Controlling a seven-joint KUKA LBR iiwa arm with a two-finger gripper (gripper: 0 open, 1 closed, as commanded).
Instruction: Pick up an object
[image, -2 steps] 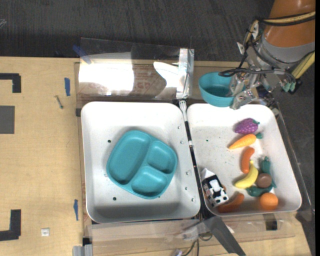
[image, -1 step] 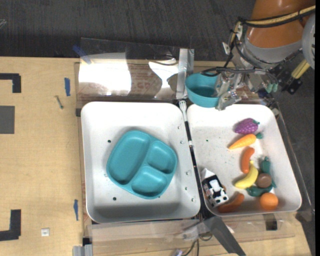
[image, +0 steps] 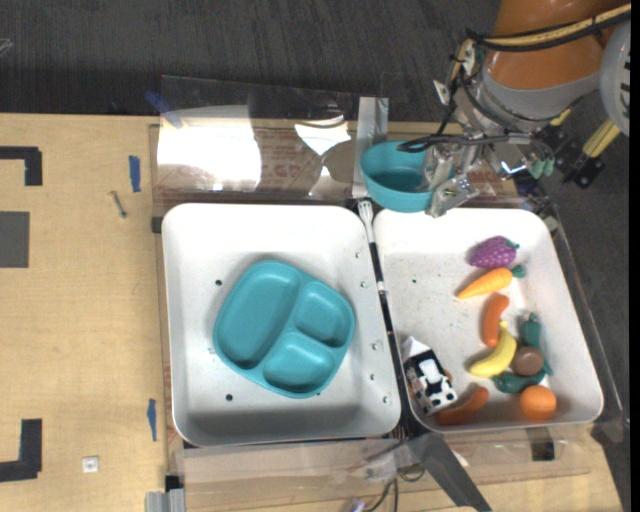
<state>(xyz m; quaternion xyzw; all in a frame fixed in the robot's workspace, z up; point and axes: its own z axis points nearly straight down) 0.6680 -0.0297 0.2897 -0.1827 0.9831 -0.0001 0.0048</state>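
A teal bowl (image: 392, 180) hangs over the back edge between the two bins, tilted a little. My gripper (image: 442, 195) comes in from the upper right, and its metal fingers are closed on the bowl's right rim. In the right bin (image: 430, 255) lie toy foods: purple grapes (image: 493, 252), a carrot (image: 484, 282), a banana (image: 497, 357), an orange (image: 538, 401) and several more along the right and front sides. A black and white toy (image: 428, 380) sits at that bin's front left corner.
The left bin (image: 190, 250) holds a teal divided plate (image: 285, 328) in its middle. A clear plastic sheet (image: 250, 150) lies behind the left bin. The orange band and cables of the arm (image: 545, 50) fill the upper right corner.
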